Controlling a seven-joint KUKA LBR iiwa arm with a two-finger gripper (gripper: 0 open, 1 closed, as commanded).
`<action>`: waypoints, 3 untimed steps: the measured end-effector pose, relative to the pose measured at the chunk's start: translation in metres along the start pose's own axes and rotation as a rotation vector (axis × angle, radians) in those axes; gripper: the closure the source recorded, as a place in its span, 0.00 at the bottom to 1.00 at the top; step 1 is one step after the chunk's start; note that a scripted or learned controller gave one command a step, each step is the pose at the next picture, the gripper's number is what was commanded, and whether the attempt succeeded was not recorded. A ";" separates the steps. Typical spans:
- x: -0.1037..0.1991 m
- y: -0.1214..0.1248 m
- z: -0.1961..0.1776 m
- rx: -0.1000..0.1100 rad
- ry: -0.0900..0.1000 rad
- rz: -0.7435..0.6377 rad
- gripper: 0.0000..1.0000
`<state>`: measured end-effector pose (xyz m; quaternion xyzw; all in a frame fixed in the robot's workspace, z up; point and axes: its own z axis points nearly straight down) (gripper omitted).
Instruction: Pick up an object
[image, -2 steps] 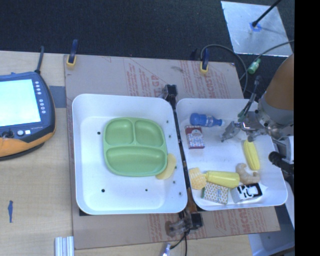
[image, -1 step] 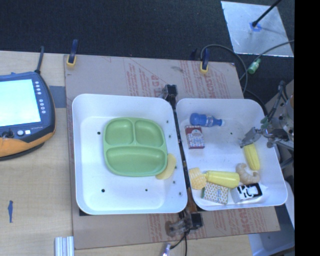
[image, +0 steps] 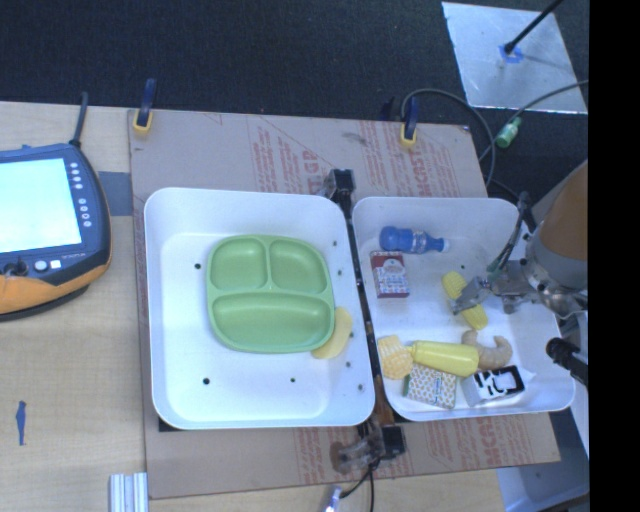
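Note:
My gripper (image: 474, 294) reaches in from the right and hangs over the right bin (image: 452, 212), just beside two small yellow pieces (image: 455, 284) (image: 475, 318). The same bin holds a blue bottle (image: 410, 240), a red box (image: 390, 275), a corn cob (image: 395, 355), a long yellow squash-like object (image: 445, 357), a tan lump (image: 496, 349), a patterned packet (image: 432, 385) and a black-and-white card (image: 497, 382). Nothing visibly hangs from the gripper.
The left bin (image: 175, 330) holds a green divided plate (image: 270, 293) with a pale yellow banana-like piece (image: 336, 335) at its lower right edge. A tablet controller (image: 45, 220) lies on the bench at the far left. Clamps and cables sit along the bins' far edge.

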<state>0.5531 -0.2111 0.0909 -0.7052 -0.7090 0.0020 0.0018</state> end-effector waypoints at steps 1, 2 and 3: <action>0.051 0.007 -0.001 0.000 0.001 -0.001 0.00; 0.049 0.006 -0.011 0.002 0.000 -0.003 1.00; 0.126 0.027 -0.102 -0.004 0.001 0.001 1.00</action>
